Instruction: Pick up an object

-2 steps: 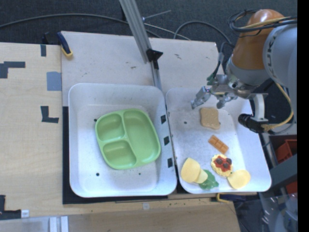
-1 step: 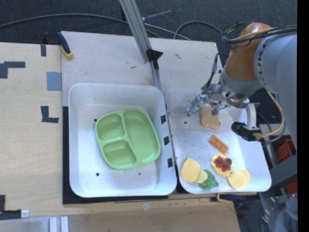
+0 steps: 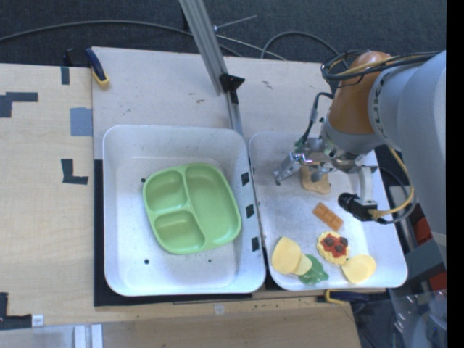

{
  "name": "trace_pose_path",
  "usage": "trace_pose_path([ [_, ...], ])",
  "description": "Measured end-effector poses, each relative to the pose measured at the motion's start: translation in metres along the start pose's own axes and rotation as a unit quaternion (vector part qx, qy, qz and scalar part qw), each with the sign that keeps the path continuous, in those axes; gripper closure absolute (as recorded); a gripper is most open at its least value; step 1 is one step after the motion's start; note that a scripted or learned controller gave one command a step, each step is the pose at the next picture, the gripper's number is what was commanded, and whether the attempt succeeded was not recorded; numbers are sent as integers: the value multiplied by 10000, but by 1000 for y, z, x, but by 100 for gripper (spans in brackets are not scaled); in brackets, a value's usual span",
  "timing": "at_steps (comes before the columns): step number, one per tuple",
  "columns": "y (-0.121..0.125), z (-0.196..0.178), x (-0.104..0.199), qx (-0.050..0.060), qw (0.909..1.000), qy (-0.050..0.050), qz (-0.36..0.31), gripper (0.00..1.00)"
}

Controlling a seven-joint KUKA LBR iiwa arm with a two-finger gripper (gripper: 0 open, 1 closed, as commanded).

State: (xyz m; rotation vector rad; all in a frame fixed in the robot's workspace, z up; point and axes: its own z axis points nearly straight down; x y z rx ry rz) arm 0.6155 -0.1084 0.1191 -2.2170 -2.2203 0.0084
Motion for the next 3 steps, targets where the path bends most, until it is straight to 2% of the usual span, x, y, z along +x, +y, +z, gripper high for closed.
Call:
trace_pose_path([
  [1,1,-13,1,-20,10000,3,-11,100],
  [3,7,-94,3,-46,10000,5,-2,100],
])
